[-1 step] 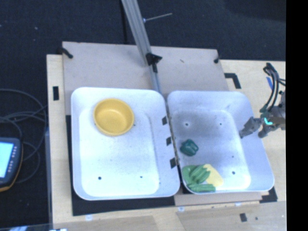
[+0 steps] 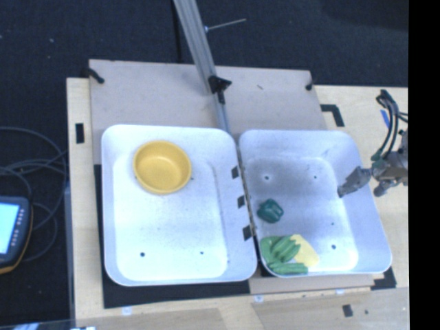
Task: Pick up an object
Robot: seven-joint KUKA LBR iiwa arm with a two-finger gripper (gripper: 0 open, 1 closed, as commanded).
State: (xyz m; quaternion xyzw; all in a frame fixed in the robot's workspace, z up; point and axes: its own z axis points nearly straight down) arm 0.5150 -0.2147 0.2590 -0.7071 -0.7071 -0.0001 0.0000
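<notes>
My gripper (image 2: 363, 187) hangs over the right rim of the right bin (image 2: 371, 243), open, with nothing between its fingers. A small dark green pepper-like object (image 2: 269, 211) lies in that bin's left half, well to the left of the gripper. Near the bin's front wall sits a cluster of green pods (image 2: 279, 249) against a yellow piece (image 2: 304, 251). A yellow bowl (image 2: 162, 166) stands upright in the back of the left bin (image 2: 117, 253).
A slanted metal rail (image 2: 198, 40) runs from the top of the view down to the gap between the bins. A handheld pendant with a lit screen (image 2: 9, 229) and cables lie off the bench at the left. Cables (image 2: 389, 119) trail behind the wrist.
</notes>
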